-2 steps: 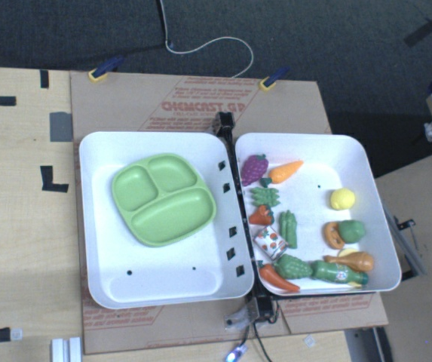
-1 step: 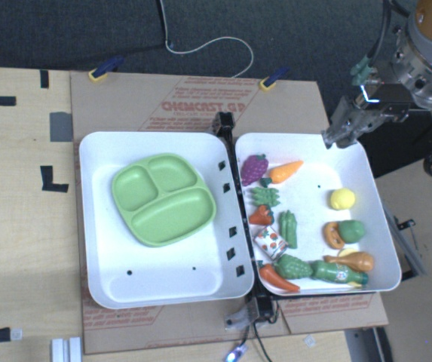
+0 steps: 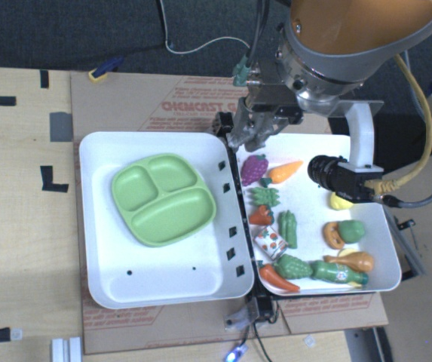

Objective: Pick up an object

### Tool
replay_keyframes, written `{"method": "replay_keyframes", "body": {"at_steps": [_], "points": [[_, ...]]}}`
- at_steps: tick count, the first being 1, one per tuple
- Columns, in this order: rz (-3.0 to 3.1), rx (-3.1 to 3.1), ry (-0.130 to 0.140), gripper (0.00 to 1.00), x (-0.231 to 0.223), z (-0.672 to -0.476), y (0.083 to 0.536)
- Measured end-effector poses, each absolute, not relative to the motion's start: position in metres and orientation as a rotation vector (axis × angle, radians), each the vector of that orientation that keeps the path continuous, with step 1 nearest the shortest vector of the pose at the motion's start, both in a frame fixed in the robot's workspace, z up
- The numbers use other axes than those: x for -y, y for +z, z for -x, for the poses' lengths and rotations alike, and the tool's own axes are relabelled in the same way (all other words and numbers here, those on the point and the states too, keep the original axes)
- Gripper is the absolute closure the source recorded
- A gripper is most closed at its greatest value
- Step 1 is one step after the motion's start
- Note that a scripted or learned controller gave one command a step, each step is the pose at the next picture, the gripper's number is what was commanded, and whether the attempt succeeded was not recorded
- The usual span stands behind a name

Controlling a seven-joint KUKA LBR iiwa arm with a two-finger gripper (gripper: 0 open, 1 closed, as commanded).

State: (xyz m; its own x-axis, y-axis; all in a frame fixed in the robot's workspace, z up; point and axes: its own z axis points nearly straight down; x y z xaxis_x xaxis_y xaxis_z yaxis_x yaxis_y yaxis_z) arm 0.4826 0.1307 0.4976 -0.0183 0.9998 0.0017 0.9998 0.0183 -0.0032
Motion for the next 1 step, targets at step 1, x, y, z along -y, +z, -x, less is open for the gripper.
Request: {"method": "replay_keyframes", "body": {"at_steps": [1], "points": [[2.215,2.226,0.002,1.00,-0.1232,-0.4837,0.5087]]}}
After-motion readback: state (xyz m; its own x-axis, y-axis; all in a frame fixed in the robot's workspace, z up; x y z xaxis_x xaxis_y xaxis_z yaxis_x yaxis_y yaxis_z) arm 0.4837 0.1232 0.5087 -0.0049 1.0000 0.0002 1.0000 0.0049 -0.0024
